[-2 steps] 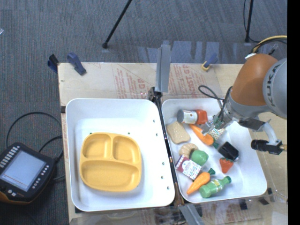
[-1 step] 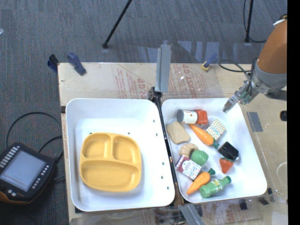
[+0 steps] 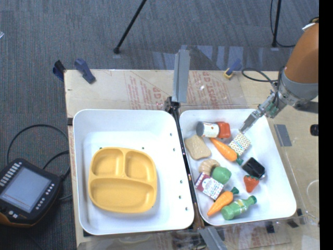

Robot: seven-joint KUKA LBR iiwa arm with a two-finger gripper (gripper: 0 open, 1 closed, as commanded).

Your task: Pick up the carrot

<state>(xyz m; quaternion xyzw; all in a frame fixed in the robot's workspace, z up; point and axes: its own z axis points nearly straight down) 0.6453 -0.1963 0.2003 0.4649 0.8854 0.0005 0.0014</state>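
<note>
Green bottle nearest, carrot touching it, right bin front. Looks light, stiff, slick plastic; tapered, so I grab mid-body. My gripper hovers above bin's back, holding nothing, finger gap unreadable.

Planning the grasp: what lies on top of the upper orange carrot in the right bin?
A small patterned packet overlaps the upper orange carrot's right end, hiding that end. The rest of the carrot lies uncovered. The gripper hovers just above.

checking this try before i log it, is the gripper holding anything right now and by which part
Nothing is held. The gripper hangs over the right bin, apart from both carrots, with nothing between its fingers.
</note>
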